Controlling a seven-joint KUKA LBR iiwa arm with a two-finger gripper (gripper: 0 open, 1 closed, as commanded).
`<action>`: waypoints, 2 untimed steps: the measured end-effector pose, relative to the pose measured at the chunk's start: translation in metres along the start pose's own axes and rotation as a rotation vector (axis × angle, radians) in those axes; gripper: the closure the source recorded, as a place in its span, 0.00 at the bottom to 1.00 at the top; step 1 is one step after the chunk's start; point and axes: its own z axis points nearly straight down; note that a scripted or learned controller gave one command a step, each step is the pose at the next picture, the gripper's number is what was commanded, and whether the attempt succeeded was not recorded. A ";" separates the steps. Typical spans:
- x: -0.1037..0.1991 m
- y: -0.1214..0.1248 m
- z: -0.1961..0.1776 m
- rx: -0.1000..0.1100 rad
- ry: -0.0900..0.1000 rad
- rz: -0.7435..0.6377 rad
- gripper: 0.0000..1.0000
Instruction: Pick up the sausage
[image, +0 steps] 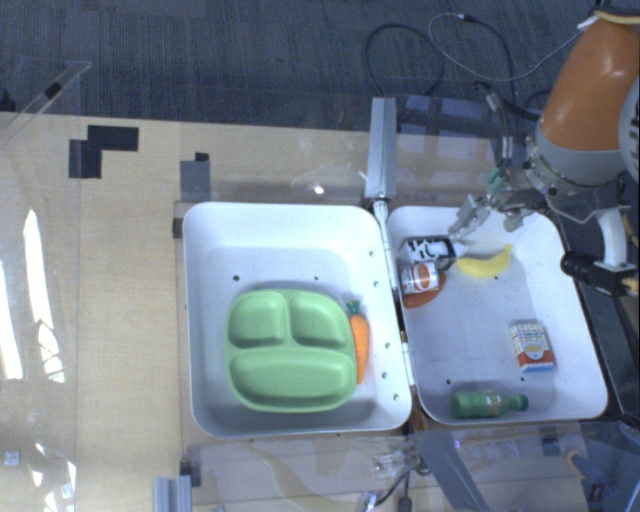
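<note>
My gripper (470, 219) hangs over the far part of the right bin (570, 330), slanting down to the left from the orange-banded wrist (590, 80). Its tip is just above and right of a tipped can (422, 268) with a black-and-white label and orange end. A yellow banana (487, 262) lies right of the can, just below the gripper. I see nothing held in it.
The right bin also holds a small printed carton (531, 346) and a green bottle (487, 403) lying near the front wall. In the left bin (210, 260) a green divided plate (290, 348) sits with an orange carrot (360, 340) along its right side. Cables loop behind the bins.
</note>
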 end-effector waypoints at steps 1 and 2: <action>-0.009 -0.015 0.095 0.006 0.003 -0.028 0.00; -0.025 0.013 0.193 -0.001 0.002 -0.179 0.00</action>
